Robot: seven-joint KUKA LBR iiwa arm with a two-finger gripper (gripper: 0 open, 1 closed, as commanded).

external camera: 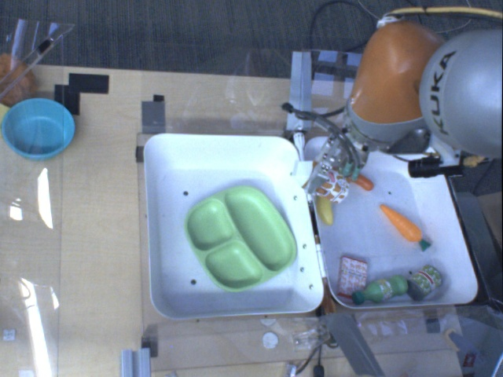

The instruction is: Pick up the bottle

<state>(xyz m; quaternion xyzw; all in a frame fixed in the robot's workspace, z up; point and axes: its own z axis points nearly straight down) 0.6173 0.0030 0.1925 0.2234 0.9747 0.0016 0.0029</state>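
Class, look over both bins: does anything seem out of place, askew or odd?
Nothing looks spilled or damaged. The green plastic bottle lies on its side in the right white bin, far from the end effector.

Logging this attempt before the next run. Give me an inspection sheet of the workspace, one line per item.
Surface: wooden bench bearing two white bins, left bin and right bin.
Job's things: green bottle lying on its side at the right bin's near edge.
Clutter: green divided plate in the left bin; in the right bin a carrot, a banana, a small red packet and a round green item beside the bottle.
Grippers: gripper at the right bin's far left corner, far from the bottle; grasp unclear.
Cables: black cable and yellow cable behind the arm.
Surroundings: blue bowl on the bench, far left.
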